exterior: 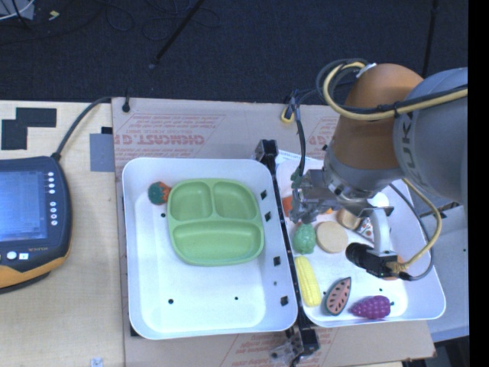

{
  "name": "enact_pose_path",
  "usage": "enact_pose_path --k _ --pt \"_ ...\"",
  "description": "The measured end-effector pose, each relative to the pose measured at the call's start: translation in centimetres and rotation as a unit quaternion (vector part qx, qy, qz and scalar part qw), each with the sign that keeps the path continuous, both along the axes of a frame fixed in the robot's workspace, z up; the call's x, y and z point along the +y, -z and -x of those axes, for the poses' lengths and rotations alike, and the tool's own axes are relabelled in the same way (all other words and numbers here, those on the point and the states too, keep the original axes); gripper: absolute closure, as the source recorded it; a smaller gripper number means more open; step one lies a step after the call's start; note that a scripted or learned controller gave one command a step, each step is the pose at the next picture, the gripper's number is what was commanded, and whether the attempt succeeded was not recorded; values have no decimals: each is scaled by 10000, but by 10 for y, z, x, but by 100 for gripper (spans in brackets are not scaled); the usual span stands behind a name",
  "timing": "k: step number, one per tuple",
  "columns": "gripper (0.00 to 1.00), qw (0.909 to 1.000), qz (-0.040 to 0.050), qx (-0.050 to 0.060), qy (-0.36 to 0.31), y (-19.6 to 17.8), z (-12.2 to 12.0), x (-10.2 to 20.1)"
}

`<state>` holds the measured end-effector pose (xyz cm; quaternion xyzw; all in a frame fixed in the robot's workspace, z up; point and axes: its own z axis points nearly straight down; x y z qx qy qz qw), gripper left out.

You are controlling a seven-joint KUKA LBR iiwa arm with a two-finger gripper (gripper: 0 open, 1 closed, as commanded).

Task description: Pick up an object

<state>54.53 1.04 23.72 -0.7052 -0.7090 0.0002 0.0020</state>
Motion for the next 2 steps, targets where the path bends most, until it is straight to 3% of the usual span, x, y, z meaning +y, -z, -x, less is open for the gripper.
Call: enact_pose_path --k 2 --pt "100 10000 13 20 14 21 3 27"
